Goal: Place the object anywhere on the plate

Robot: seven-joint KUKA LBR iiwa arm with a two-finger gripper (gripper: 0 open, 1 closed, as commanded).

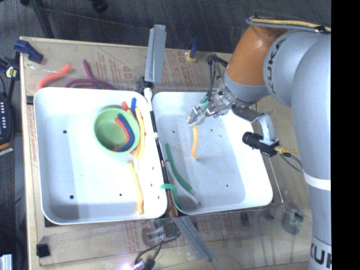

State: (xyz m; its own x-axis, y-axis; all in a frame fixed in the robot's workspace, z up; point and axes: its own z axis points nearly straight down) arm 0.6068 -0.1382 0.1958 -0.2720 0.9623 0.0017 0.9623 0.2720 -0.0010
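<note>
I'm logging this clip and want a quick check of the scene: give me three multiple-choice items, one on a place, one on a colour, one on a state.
1. Where is the green plate?
A. in the left bin
B. in the right bin
C. on the bare bench

2. What colour is the strip hanging below the gripper?
A. blue
B. yellow
C. red

3. How does the yellow strip stand relative to the plate?
A. lying on it
B. leaning against its rim
C. apart from it, over the right bin

Answers: 1 A, the plate sits in the left bin. 2 B, the strip under the gripper is yellow. 3 C, it hangs over the right bin's floor, across the divide from the plate.
</note>
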